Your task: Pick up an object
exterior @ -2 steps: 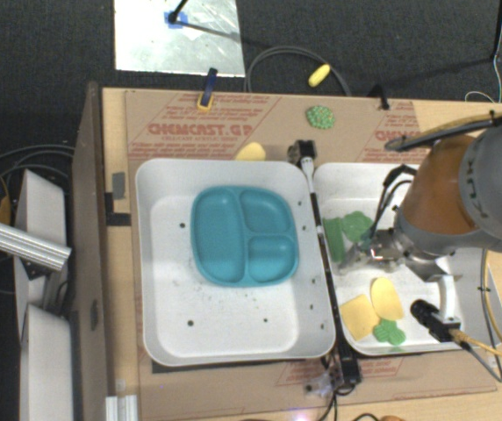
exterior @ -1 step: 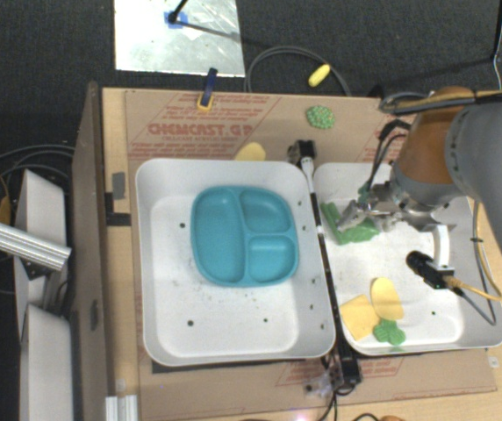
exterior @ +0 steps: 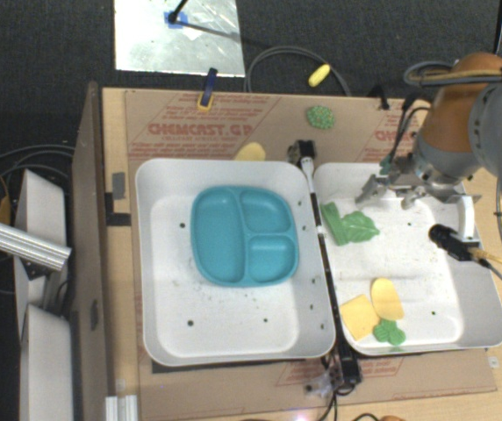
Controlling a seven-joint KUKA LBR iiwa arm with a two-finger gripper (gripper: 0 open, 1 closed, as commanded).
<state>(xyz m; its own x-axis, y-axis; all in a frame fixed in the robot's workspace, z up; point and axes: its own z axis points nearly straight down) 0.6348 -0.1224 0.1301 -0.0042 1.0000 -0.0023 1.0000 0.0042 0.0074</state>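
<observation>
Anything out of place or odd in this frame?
Yes: a green piece, a yellow piece and a yellow item lie outside the bins behind the left bin. The blue tray sits slightly askew.

We see two bins side by side — the left bin [exterior: 159, 323] holds a divided tray [exterior: 244, 236] near its middle. In the right bin [exterior: 479, 318], a leafy piece [exterior: 349, 227] lies near the left wall, and toward the front lie two flat pieces [exterior: 386, 298] [exterior: 358, 315] touching, with a small sprig [exterior: 390, 332] just before them.
</observation>
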